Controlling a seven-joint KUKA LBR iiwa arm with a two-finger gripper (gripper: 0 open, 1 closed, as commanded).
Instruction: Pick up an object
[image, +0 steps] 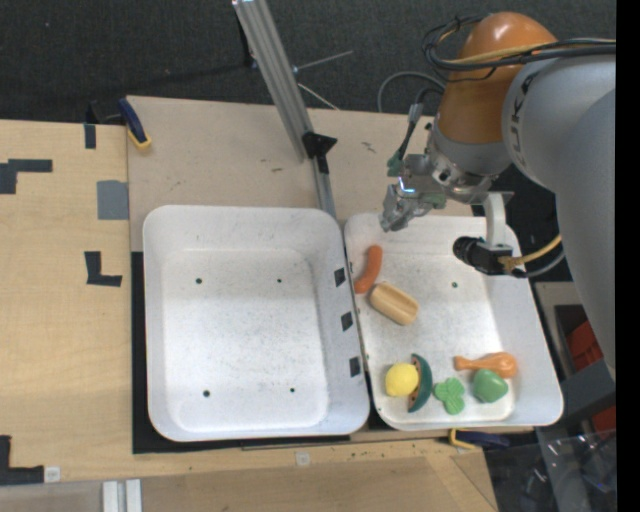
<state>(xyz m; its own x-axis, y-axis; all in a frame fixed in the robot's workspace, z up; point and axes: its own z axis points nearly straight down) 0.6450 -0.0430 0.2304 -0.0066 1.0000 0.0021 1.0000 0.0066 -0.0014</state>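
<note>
- Two shallow white bins side by side on the desk (60, 300): left bin (240, 415) and right bin (520, 300).
- Landmark for all places below: the bread roll (393, 303), tan, lying near the middle of the right bin.
- Orange sausage (369, 268) just up and left of the bread roll, close to it, tilted, near the wall shared by the bins.
- Yellow lemon (401, 379) below the bread roll, well apart from it, toward the near edge of the right bin.
- Dark green curved piece (423, 382) touching the lemon's right side, also below the bread roll.
- Small green leafy piece (451, 394) down and right of the bread roll, just beside the curved piece.
- Green rounded piece (489, 386) farther down and right of the bread roll, with an orange carrot-like piece (487, 364) lying across its top.
- Tool (395, 218) up from the bread roll, above the far rim of the right bin, beyond the sausage's upper end; nothing seen between the fingers; cannot tell whether spread or pressed together.
- Grey arm with orange band (485, 90) up and right of the bread roll, reaching in from the right.
- Slanted metal rail (285, 90) up and left of the bread roll, beyond the bins.
</note>
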